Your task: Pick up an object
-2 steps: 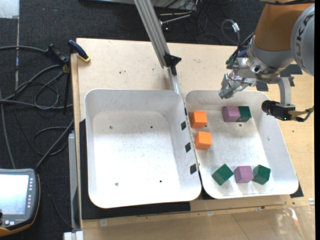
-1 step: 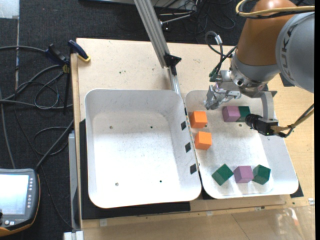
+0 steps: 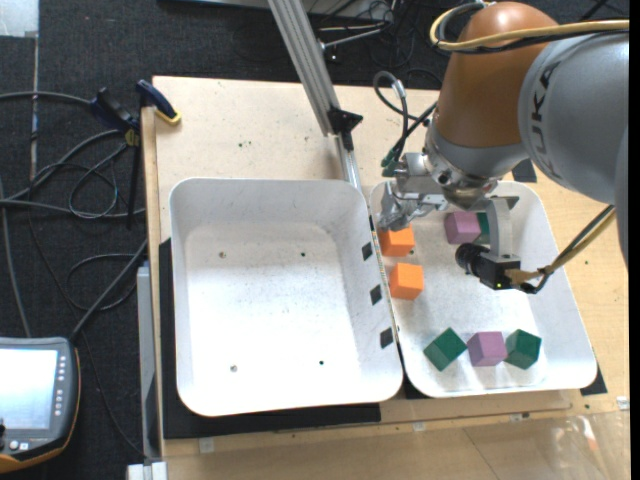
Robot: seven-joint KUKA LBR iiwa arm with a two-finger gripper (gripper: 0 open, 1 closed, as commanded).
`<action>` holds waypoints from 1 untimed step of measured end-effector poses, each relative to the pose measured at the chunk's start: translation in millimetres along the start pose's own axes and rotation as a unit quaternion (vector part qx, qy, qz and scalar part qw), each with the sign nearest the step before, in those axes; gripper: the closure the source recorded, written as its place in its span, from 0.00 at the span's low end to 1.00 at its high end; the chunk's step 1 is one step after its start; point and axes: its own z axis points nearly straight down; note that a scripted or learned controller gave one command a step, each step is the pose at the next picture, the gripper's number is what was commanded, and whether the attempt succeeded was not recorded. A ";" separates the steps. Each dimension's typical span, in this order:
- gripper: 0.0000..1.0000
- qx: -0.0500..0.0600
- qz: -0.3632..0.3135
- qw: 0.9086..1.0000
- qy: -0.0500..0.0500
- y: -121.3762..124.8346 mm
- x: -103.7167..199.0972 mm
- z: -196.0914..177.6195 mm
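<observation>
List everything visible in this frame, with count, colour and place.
orange blocks: 2, orange, right bin's left side, one by the pincer, the other nearer the camera
purple blocks: 2, purple, right bin, one under the arm, one at the near edge
green blocks: 2, green, right bin's near edge, second beside it
bins: 2, white, side by side on the bench, right one
clamp: 1, blue and yellow, bench's far-left corner
arm: 1, grey and orange, over right bin
pincer: 1, at far orange block
</observation>
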 end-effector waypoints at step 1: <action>1.00 0.000 0.000 1.000 0.000 -20.5 51.4 -1.4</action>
